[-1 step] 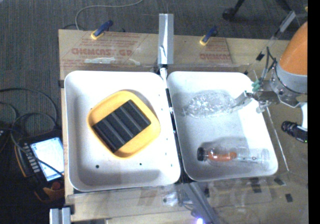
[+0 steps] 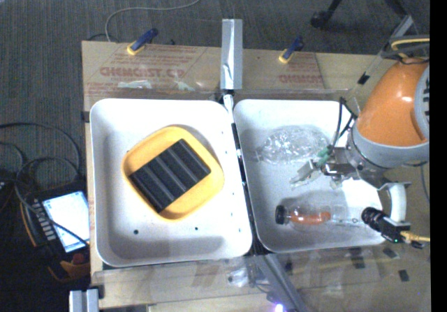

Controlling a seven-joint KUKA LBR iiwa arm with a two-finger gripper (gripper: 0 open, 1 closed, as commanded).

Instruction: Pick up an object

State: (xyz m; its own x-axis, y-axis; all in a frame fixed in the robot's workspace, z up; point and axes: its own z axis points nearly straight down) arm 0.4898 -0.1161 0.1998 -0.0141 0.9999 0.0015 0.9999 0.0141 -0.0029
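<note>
In the right bin (image 2: 258, 185), a crumpled clear plastic bottle (image 2: 288, 143) lies near the back. A clear bottle with a black cap and orange contents (image 2: 309, 216) lies on its side near the front. My gripper (image 2: 312, 169) hangs over the right bin between these two bottles, just right of the crumpled one's lower edge. I see nothing held in it. The left bin (image 2: 112, 185) holds a yellow block with a black ridged top (image 2: 174, 171), lying at a slant in the middle.
The arm's orange band (image 2: 394, 112) and grey wrist (image 2: 387, 153) cover the right bin's right side. A black fitting with a cable (image 2: 380, 223) sits at that bin's front right corner. The bins' shared rim (image 2: 239, 164) runs between them.
</note>
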